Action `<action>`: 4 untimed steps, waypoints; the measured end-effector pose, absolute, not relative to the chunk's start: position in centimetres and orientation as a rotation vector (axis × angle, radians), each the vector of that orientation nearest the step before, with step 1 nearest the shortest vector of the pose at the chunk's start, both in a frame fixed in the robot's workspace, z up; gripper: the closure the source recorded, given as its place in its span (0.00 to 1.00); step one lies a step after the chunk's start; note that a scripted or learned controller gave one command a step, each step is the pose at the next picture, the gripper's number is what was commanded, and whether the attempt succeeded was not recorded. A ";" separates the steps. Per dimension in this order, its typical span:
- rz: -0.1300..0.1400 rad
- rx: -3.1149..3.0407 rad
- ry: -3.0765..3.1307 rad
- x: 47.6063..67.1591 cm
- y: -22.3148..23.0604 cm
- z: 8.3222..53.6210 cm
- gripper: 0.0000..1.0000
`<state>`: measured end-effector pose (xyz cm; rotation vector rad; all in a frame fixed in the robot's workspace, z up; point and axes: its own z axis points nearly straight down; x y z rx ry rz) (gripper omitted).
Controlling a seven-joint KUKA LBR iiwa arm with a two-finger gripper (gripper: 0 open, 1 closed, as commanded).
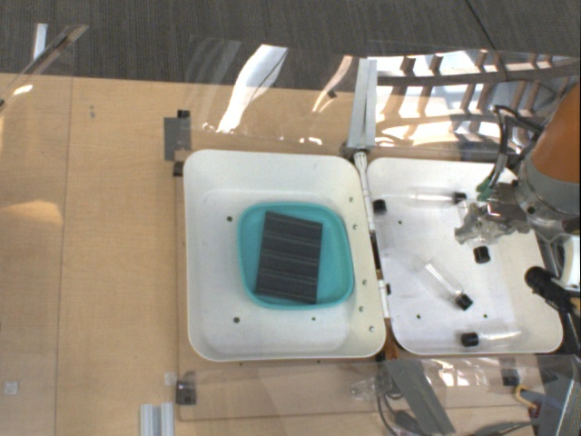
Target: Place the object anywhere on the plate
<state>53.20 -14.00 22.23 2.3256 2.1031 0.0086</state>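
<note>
Pad: dark ribbed pad lies flat on my teal plate, in the left bin.
Hand: my hand hangs over the right bin; grip, cannot tell.

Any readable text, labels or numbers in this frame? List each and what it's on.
None readable. The dark grey ribbed rectangular block on the teal square plate carries ridges, no lettering. The two white bins are unmarked. The clear tubes with black caps are too small to tell.
</note>
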 end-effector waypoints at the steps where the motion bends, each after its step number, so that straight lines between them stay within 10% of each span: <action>1: 0.005 2.274 2.164 51.9 -5.4 18.4 1.00; 2: 0.006 2.002 2.417 57.3 0.3 18.8 1.00; 3: 0.007 1.834 2.546 57.8 8.5 18.5 1.00; 4: 0.007 1.834 2.545 57.8 8.5 18.5 0.00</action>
